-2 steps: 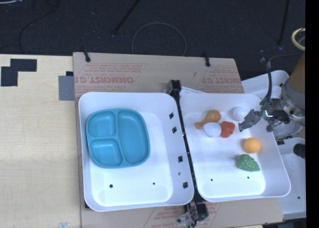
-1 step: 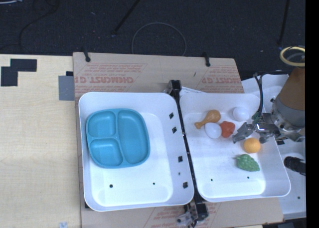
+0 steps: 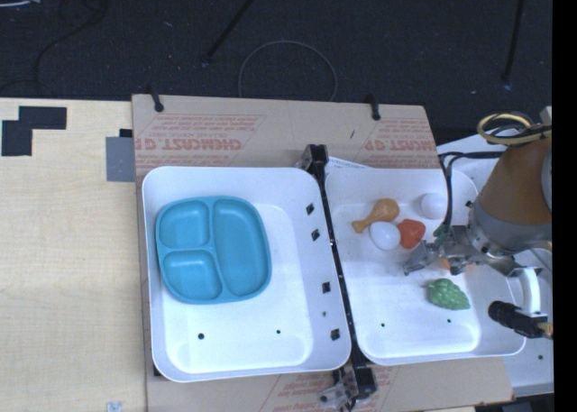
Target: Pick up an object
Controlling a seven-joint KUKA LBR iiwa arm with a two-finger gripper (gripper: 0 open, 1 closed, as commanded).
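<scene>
In the right bin point(image 3: 406, 338), the gripper point(image 3: 431, 259) sits low among the toys, just beside the red piece point(image 3: 412, 232) and the white egg point(image 3: 385, 236), with the green leafy piece point(image 3: 448, 294) just below it. Whether its jaws are open or closed I cannot tell (they blur into clutter). The blue tray point(image 3: 214, 249) lies apart in the left bin point(image 3: 225, 356), so the arm is likely working this crowded corner for a candidate.

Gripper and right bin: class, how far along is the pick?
Done: the gripper is low in the right bin, beside the red piece and green piece. In hand: nothing visibly held. Left: grasping and lifting an object.
</scene>
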